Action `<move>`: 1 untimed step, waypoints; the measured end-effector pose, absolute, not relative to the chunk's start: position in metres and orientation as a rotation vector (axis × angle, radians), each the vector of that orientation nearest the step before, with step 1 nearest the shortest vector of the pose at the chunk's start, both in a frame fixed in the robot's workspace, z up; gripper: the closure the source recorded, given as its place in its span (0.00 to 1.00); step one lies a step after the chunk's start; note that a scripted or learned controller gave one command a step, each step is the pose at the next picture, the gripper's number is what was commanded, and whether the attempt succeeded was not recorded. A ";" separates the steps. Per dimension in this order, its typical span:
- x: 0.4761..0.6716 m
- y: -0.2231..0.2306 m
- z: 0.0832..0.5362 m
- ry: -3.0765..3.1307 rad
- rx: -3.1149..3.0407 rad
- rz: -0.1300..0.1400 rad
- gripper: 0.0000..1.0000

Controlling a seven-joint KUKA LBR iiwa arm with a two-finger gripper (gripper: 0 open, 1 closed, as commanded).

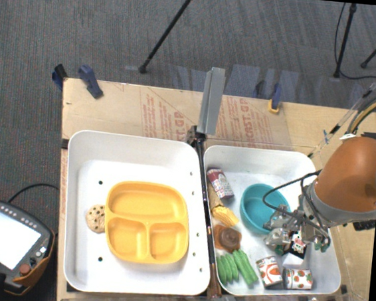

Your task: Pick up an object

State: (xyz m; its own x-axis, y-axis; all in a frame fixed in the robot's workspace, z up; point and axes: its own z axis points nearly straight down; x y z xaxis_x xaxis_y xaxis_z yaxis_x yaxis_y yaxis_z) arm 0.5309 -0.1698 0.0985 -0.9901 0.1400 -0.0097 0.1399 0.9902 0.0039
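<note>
The hand (293,239) hangs low in the right-hand white plastic bin (277,161), just beside the round teal plastic bowl (260,209) and right above a small carton with red and black print (296,246). That carton looks to be what it is going for. From where I stand the metal of the hand and the carton run together, so I cannot tell how the hand is set or whether it has anything.

The carton should be light and fairly stiff, though thin card dents under a hard squeeze; its flat opposite sides seem the best place to take it. Just below the hand lie two more small white cartons with orange and green print (284,275), close enough to get nudged. The bowl would be smooth and slippery, with only its rim to pinch.

Farther out from the hand, past the bowl, sit a dark red tin can (220,183), a yellow corn cob toy (225,215), a brown round toy (229,238) and a bunch of green bean pods (236,266), packed near each other. Well apart, in the other white bin (135,147), rest a yellow divided plastic tray (147,222) and a cookie (95,217) touching its edge.

The orange-banded arm (351,176) covers the bin's near corner, and the carton's lower part is hard to make out.
</note>
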 end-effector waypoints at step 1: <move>0.495 -0.192 0.225 3.060 0.729 0.002 1.00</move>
State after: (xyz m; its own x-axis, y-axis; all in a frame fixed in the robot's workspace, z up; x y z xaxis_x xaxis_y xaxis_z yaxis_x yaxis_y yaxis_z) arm 0.4946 -0.1917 0.2250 -0.8926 0.4509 0.0040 0.4509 0.8926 0.0001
